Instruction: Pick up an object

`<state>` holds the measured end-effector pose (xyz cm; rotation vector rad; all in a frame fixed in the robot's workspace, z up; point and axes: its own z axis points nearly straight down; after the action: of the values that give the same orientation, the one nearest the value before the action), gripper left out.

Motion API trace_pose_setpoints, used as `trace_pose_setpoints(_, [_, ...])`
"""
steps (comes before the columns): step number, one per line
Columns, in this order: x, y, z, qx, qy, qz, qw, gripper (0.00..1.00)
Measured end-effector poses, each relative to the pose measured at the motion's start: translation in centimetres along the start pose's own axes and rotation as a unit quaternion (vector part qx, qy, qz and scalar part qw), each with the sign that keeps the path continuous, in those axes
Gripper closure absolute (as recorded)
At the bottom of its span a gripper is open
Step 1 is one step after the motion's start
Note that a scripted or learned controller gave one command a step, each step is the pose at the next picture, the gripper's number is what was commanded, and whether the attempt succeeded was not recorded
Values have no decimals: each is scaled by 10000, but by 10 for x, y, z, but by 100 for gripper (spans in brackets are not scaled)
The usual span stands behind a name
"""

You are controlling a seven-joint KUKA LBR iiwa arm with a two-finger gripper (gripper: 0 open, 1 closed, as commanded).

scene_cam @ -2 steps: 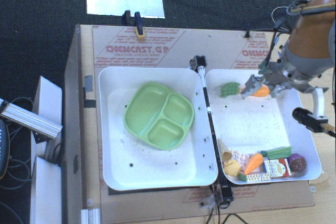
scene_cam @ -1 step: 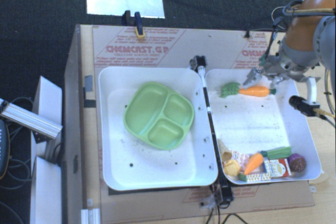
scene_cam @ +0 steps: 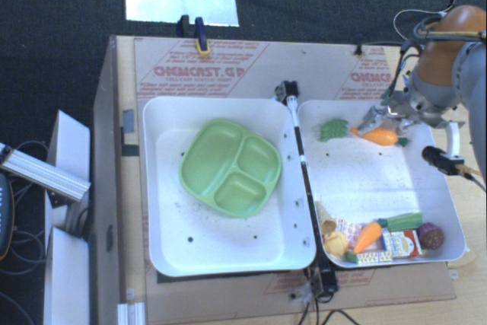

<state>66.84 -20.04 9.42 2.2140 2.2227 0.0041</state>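
Claw (scene_cam: 386, 120) low in the right bin (scene_cam: 449, 198), fingers closed around an orange toy carrot (scene_cam: 380, 137).

The two bins (scene_cam: 228, 259) are plain white, speckled here and there with dark flecks. A pale lime-green divided plate (scene_cam: 230, 167) lies in the left one. In the right one, a bright orange carrot (scene_cam: 378, 137) has a green tip, and beside it lies a dark green leafy piece (scene_cam: 333, 130). A second orange carrot (scene_cam: 367, 236), a green stick (scene_cam: 402, 222), a dark purple round piece (scene_cam: 431, 237), a yellowish lump (scene_cam: 335, 242) and a red-and-white printed packet (scene_cam: 396, 243) crowd the near edge. The arm (scene_cam: 449, 57) is grey with an orange band.
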Motion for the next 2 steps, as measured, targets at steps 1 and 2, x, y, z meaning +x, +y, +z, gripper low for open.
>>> trace_pose_setpoints(1, [-6,-36,9,15,1,12,10000,0])
trace_pose_setpoints(2, [-6,0,9,33,12,7,10000,0])
